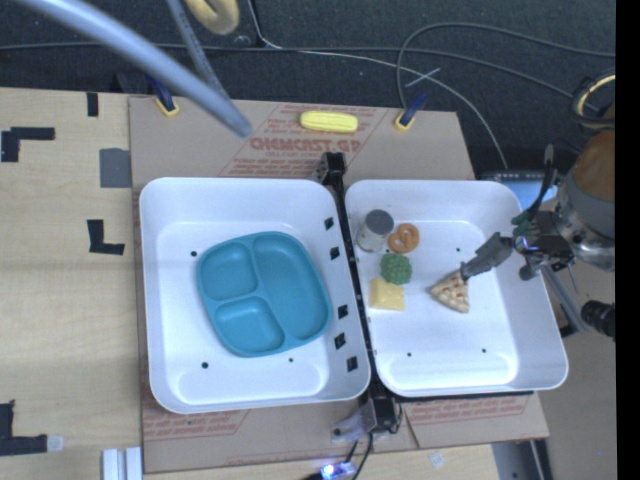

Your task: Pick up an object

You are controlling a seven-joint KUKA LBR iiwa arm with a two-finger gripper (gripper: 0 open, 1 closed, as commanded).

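Note:
In the right bin [520,353] lie a pizza slice [452,293], a yellow cheese block [388,295], a green broccoli piece [397,267], a small pretzel [405,237] and a grey can [376,230]. My gripper [478,263] reaches in from the right, low over the bin, its tip just above and to the right of the pizza slice. Nothing shows between its fingers.
The left bin [165,268] holds a blue divided plate [263,292]. A yellow corn cob [328,122] lies on the cardboard behind the bins. A grey pole [130,43] crosses the upper left. Cables run along the dark back.

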